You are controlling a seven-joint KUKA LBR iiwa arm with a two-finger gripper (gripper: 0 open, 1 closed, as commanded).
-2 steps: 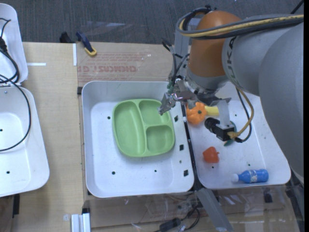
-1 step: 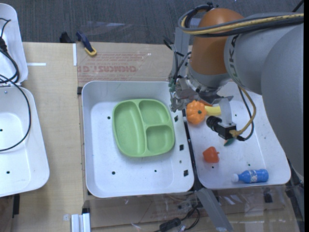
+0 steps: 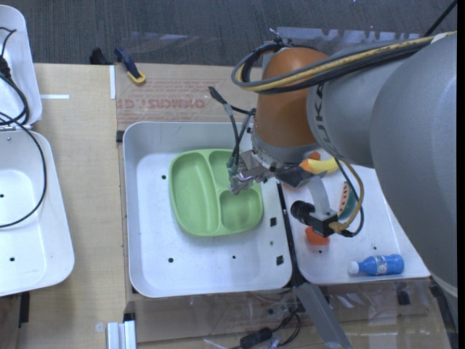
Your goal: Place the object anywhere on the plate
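My pincer [image 3: 242, 179] hung at frame centre over the green plate [image 3: 200, 195]; I could not tell its state. The likely object — a blue bottle [image 3: 378, 265], lower right bin — looked light, stiff, slippery; grip mid-body.

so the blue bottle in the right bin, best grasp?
Grip the blue bottle across the middle of its body, coming straight down from above. It lies on its side on the right bin floor, white cap pointing left, so fingers should close across its narrow width, not along its length. Bare floor on both long sides likely leaves finger room.
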